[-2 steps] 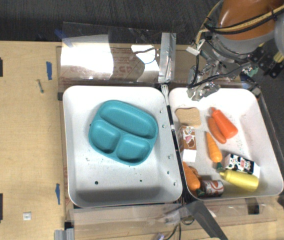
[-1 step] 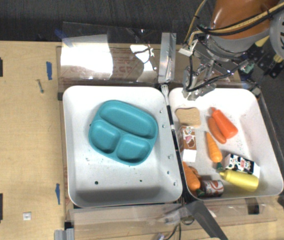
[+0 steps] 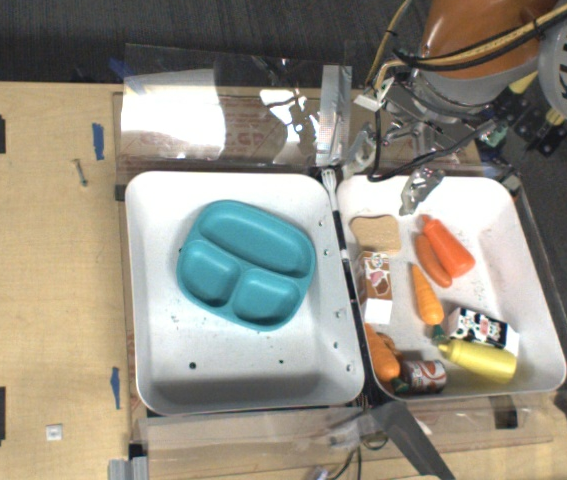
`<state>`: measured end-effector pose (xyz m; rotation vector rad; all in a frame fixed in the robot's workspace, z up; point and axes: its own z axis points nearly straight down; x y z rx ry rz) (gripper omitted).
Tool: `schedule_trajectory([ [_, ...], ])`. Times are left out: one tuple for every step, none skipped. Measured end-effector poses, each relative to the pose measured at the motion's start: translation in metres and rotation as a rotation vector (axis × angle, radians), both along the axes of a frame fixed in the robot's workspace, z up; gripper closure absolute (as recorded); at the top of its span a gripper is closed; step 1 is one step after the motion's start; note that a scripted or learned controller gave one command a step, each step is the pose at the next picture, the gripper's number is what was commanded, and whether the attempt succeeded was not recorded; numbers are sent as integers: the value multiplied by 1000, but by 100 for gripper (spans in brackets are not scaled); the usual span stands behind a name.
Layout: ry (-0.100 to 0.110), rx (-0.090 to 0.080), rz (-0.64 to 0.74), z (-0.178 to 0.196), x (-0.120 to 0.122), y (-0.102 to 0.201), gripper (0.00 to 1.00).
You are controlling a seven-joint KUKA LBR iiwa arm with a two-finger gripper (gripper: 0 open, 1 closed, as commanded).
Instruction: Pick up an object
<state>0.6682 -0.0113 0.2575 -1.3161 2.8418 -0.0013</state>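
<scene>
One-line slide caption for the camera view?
Gripper poised over the right bin of toy food; teal divided plate in the left bin.

Grey arm [image 3: 508,43], orange band, yellow-black cables.

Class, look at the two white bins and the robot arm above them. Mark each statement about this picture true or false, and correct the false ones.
1. The teal divided plate lies in the left bin. True.
2. The yellow bottle lies in the left bin. False: it lies in the right bin, near its front edge.
3. The gripper is above the right bin's back edge. True.
4. The plate has four compartments. False: it has three.
5. The slice of bread lies in the right bin. True.
</scene>
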Motion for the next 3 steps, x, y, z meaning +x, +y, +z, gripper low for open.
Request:
schedule_trajectory([
  [6, -1, -70, -54, -82, -39, 0],
  [8, -1, -207, -103, -169, -102, 0],
  [-21, -4, -248, -147, -148, -132, 0],
])
